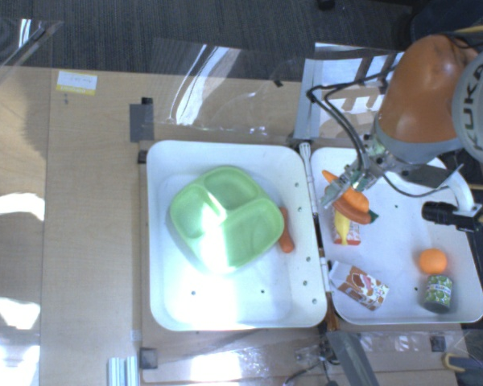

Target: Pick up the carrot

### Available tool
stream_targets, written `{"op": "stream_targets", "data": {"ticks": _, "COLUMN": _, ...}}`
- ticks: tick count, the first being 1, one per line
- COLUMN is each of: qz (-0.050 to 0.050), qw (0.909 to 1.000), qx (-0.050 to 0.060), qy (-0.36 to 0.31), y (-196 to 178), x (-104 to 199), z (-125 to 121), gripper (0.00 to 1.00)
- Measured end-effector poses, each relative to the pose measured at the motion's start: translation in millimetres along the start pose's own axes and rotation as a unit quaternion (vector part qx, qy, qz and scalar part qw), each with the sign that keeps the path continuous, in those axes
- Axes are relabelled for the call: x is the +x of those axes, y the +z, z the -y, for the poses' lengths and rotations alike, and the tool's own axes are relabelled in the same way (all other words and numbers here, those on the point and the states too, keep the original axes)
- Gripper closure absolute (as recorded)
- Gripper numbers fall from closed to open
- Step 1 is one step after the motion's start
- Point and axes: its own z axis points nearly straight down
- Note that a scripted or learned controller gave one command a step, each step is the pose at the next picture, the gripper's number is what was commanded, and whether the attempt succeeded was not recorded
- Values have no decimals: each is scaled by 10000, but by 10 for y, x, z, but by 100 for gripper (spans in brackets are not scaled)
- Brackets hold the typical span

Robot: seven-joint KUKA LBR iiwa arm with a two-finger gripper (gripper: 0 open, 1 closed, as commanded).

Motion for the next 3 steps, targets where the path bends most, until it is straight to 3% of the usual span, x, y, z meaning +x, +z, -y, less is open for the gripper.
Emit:
{"op": "stream_targets", "data": {"ticks": 1, "qz": 4, "qw": 9988, "qx": -4, "qy": 485, "y": -252, "x": -118, "z": -435, "gripper": 100}}
{"op": "stream_targets", "data": {"ticks": 2, "qz": -14, "qw": 9882, "qx": 25, "qy": 1530, "y": -100, "x": 46, "z": -208, "gripper": 100}}
{"op": "stream_targets", "data": {"ticks": 3, "qz": -13, "qw": 9979, "qx": 12, "qy": -642, "y": 320, "x": -29, "z": -153, "gripper": 100}}
